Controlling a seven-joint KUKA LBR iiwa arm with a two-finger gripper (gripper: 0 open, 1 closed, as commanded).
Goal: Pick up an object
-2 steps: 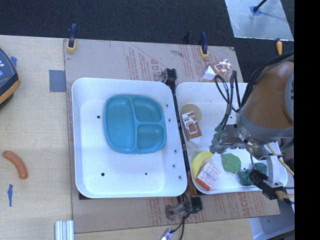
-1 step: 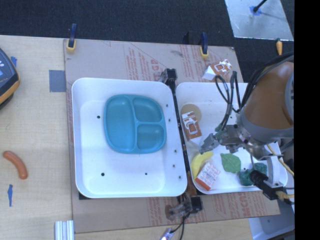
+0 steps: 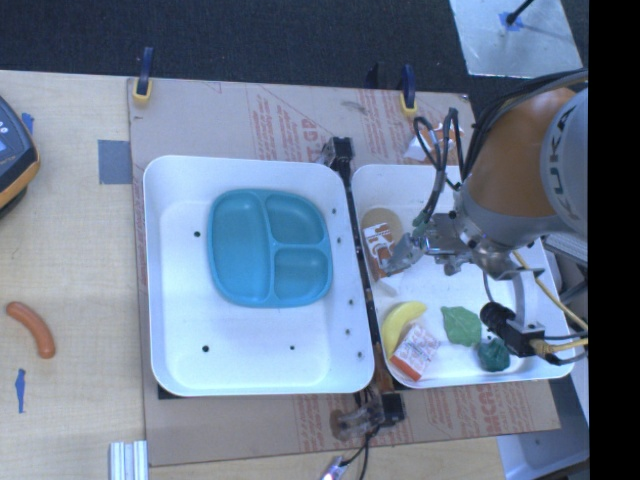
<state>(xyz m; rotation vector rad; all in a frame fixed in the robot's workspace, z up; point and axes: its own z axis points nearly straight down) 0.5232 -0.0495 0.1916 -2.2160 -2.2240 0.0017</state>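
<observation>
Arm (image 3: 520,168) over right bin (image 3: 400,178), gripper (image 3: 402,255) lowered

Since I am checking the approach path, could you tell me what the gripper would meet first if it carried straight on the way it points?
The gripper points toward the view's left, low in the right bin. First in line looks to be the brown and white packet beside it, though its height above is unclear.

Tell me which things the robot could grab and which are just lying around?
For the job:
gripper
right bin
brown packet
yellow banana
snack wrapper
green leaf
dark green lump

Lying about:
left bin
blue divided plate
orange sausage
</observation>
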